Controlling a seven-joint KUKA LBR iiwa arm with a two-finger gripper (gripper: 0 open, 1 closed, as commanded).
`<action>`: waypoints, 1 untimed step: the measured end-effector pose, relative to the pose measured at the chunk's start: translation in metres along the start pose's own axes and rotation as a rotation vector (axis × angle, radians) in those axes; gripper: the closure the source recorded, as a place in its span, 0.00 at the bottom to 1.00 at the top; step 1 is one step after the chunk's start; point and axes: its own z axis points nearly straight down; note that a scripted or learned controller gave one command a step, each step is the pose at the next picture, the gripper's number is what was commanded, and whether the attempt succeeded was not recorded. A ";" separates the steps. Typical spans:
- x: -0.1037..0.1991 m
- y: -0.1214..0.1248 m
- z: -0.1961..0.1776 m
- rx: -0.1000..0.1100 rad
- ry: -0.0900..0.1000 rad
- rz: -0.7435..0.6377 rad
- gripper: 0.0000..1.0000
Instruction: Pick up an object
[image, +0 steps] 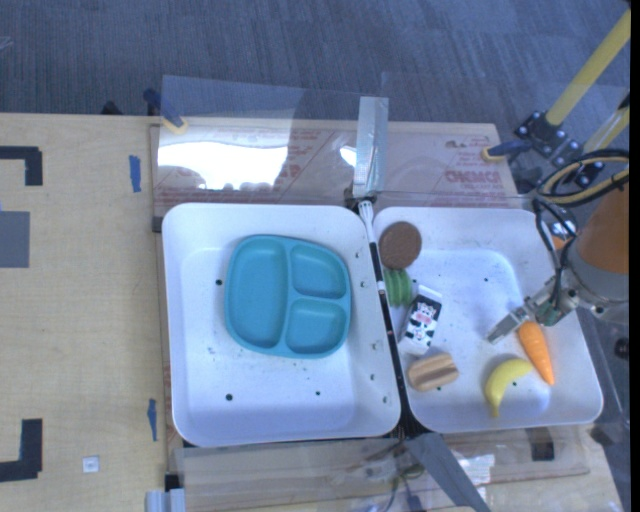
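My gripper (524, 320) hangs over the right side of the right bin (470, 232), reaching in from the right edge. Its fingers stand apart, open, with one grey fingertip (500, 328) pointing left. An orange carrot (538, 352) lies just below them, its thick end at the gap between the fingers. Beside the carrot, near the front wall, is a yellow banana (506, 382). Further left lie a tan bread piece (432, 371), a cow-patterned carton (422, 321), a green item (400, 288) and a brown round cookie (401, 243).
The left bin (195, 390) holds a blue divided plate (288, 296). A metal divider (369, 150) and a clear sheet stand behind the bins. Cables and a yellow pole (590, 70) crowd the upper right.
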 end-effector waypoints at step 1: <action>-0.002 0.001 -0.008 0.000 -0.001 0.003 1.00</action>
